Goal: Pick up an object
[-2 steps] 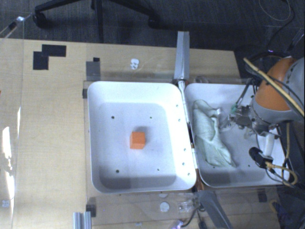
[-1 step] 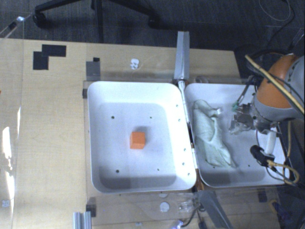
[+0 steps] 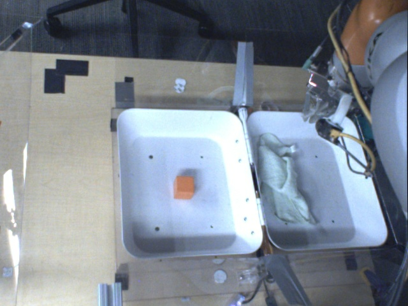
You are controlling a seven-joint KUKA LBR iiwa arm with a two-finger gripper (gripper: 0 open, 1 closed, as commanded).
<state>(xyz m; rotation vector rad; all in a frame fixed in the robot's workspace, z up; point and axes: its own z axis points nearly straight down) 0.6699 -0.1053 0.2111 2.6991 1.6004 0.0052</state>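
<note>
Desk (image 3: 64, 171): pale wood top, black tape marks at far left, clear panel edge along the left side. Dark carpet beyond, with the black legs of a chair base (image 3: 127, 5) on it. Two white bins side by side. Left bin (image 3: 137, 171): one orange cube (image 3: 184, 187) near the centre of the floor, lying free. Right bin (image 3: 344, 228): crumpled grey-green cloth (image 3: 284, 183) along its left wall. End effector (image 3: 325, 107) above the right bin's far right corner, well apart from both items; opening cannot be judged, cabling obscures it.

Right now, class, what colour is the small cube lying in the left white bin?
Orange: the small cube shows clearly in the camera view.
</note>
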